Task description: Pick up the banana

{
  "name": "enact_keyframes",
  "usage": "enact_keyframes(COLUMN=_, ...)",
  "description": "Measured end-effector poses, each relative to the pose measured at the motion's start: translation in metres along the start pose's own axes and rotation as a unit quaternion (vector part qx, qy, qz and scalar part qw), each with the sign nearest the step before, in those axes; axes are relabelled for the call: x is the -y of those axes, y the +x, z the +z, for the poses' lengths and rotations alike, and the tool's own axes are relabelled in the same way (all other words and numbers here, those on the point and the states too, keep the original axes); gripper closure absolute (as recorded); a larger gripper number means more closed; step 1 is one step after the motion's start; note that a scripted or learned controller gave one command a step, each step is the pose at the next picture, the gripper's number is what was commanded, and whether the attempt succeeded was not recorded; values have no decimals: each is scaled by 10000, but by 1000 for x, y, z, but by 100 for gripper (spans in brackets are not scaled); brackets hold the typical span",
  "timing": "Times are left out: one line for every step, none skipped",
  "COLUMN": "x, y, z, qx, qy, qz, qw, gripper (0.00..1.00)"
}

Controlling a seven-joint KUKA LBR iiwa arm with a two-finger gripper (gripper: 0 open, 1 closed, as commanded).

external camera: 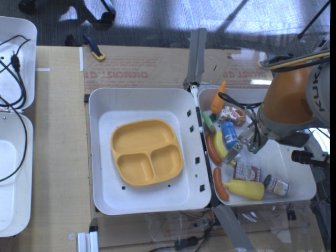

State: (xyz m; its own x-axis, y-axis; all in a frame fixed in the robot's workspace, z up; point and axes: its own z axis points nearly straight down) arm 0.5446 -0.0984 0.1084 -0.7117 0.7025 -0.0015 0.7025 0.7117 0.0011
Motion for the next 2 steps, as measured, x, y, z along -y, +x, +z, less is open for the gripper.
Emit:
enact_keyframes(x=-39, y=-43, z=17, qx=-1, qy=0, qz=-411, qw=9992, gripper=0)
enact_keyframes(x=-38, y=-48, z=2, qx=51, qy=-11, qz=-375, qw=9993, gripper=100)
